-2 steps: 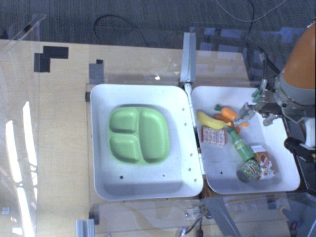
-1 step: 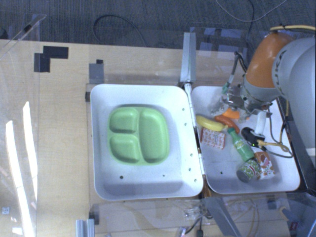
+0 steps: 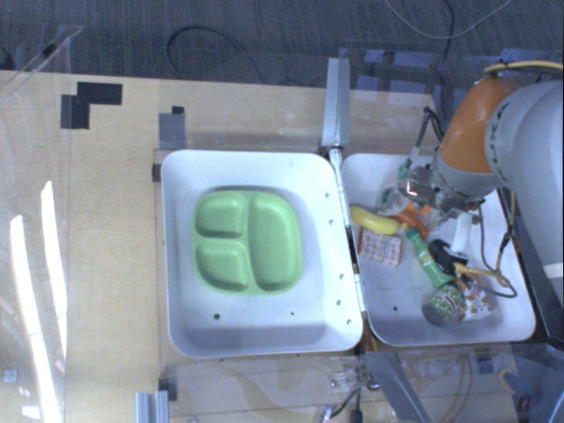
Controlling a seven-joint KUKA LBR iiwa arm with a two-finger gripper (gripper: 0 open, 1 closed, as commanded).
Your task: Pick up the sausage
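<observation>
My gripper (image 3: 412,194) is low in the right bin (image 3: 388,324), over the clutter near its far side. Right under it lies a small orange-brown piece (image 3: 416,210), probably the sausage, partly hidden by the gripper. Whether the gripper touches it cannot be made out. A yellow banana (image 3: 374,221) lies just left of that spot.
A red-and-white packet (image 3: 381,249) lies below the banana. A green bottle (image 3: 430,261) and a patterned can (image 3: 448,304) lie toward the bin's near right. The left bin (image 3: 189,324) holds a green divided plate (image 3: 248,241). The arm covers the right bin's far right corner.
</observation>
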